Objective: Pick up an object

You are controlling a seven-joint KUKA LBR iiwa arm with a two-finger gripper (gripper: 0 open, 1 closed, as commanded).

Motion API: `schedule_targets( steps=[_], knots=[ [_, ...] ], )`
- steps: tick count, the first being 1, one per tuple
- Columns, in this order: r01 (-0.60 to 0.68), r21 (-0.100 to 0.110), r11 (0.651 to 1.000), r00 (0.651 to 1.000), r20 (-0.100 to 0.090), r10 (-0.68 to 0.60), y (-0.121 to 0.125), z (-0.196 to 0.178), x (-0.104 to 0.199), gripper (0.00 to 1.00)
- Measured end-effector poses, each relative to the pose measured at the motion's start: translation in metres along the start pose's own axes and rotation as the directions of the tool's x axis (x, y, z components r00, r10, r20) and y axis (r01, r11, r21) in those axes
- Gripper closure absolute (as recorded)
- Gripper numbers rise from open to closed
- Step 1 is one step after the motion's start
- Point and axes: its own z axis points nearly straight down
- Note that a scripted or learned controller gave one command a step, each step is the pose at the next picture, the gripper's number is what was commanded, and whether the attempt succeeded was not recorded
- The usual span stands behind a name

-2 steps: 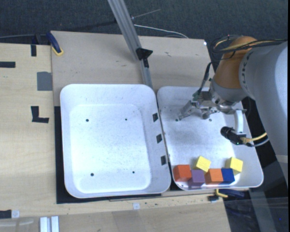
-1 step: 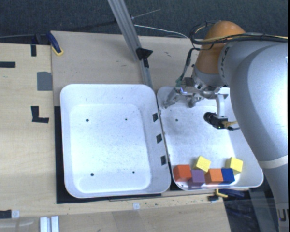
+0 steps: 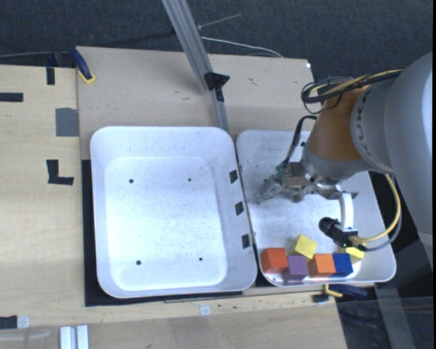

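In the camera view we see the grey arm point(image 3: 392, 122) reaching in from the right, its orange band point(image 3: 334, 133) sitting just above the wrist, and the gripper point(image 3: 270, 191) hanging low over the bare floor of the right bin point(image 3: 261, 151), in that bin's upper half. Its two fingers point(image 3: 265, 193) stand a little apart, pointing toward the wall the two bins share, and we see nothing between them. The blocks lie well apart from the gripper, toward the near rim of the same bin, below it and slightly to its right in the view: an orange-red block point(image 3: 275, 259) nearest the shared wall, a purple block point(image 3: 297, 266) touching it, then an orange block point(image 3: 323, 265) and a blue block point(image 3: 341, 263) in a row along the rim. A yellow block point(image 3: 304, 246), tilted, rests just behind the purple one, on the gripper's side of the row, and a small yellow piece point(image 3: 354, 252) sits near the blue block. A black cable fitting point(image 3: 333, 230) hangs from the wrist between the gripper and the blocks. To the gripper's left, past the shared wall, is the left bin point(image 3: 102, 217). A metal post point(image 3: 192, 46) slants in from above, ending near the far rim of the bins, beyond the gripper.
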Motion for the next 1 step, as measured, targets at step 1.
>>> schedule_targets(
  steps=[1],
  knots=[
    [0.000, -0.005, 1.000, 1.000, 0.001, 0.000, -0.0304, -0.0331, -0.0185, 0.00]
  ],
)
